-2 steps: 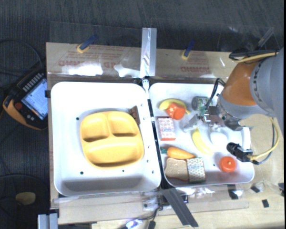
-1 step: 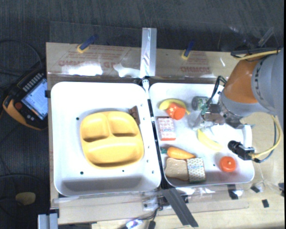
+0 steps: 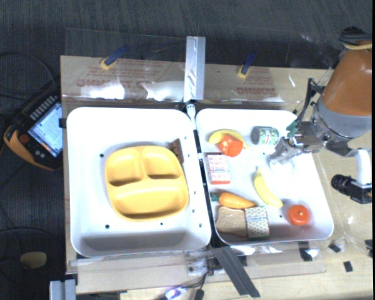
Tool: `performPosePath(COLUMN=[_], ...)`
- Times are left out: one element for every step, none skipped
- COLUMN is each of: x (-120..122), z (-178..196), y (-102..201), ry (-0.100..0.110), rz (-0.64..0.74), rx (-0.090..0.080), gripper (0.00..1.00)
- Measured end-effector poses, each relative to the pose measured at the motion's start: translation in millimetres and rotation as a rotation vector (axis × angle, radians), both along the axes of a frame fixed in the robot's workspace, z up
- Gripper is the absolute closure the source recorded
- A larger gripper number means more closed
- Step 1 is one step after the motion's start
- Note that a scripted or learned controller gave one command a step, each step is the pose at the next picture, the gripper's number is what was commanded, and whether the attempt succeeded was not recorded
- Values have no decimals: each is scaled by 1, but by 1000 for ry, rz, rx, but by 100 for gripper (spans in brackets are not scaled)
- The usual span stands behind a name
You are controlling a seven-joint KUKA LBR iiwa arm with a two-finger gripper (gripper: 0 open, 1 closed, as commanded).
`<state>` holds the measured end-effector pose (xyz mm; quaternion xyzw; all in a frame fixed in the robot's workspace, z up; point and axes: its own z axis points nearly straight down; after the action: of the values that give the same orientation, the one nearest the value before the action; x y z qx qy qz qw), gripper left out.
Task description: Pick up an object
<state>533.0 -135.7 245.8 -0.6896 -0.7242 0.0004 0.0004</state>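
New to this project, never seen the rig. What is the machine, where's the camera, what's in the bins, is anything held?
One camera, fixed above the bench, looks down at a slant on two shallow white bins side by side. The machine is a grey robot arm with an orange band, reaching in from the right; its two-finger gripper hangs over the right bin.

The left bin holds a yellow divided tray.

The right bin holds small toy foods: a can on its side, a red pepper, a small red-and-white box, a banana, a carrot, a bread slice, a patterned box and a tomato.

I see nothing between the gripper's fingers.
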Motion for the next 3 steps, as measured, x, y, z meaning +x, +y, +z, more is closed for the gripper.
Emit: performPosePath(x=[0,-5,-3], z=[0,-157,-147], y=[0,-22,-22], ry=[0,-11,-14], rz=[0,80,80], rx=[1,-3,-2], gripper=[0,0,100])
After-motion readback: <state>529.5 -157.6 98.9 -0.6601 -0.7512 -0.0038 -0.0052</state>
